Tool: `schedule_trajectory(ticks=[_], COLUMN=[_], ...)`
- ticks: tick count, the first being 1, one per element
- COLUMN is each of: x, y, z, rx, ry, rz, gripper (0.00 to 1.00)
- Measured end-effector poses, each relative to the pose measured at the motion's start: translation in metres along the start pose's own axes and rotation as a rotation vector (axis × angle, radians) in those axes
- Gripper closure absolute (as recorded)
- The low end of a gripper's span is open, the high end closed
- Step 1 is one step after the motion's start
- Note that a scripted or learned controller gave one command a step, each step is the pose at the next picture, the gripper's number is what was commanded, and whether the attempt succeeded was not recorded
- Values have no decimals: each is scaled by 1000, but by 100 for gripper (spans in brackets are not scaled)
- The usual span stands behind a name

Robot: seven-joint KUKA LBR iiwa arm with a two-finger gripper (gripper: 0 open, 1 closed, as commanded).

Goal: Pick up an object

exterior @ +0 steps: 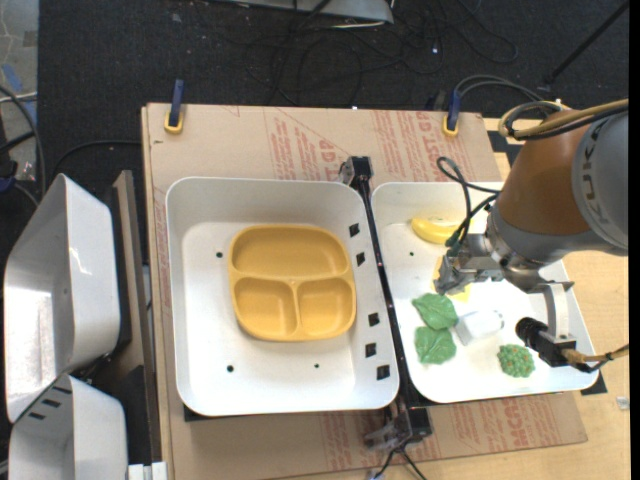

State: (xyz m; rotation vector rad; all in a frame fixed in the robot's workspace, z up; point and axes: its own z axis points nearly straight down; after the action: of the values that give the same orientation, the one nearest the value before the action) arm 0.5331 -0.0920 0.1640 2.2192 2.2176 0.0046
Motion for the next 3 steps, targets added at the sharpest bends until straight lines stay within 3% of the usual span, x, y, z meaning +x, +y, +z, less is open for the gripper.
schedule_trajectory(ticks=[1, 2, 3], x=[-2, -2, 55], y=[-6, -5, 5], z=[-60, -96, -100], rx=[-2, 1, 4], ry=[0, 0, 3], rz=[-3, -4, -9], gripper=[100, 100, 100])
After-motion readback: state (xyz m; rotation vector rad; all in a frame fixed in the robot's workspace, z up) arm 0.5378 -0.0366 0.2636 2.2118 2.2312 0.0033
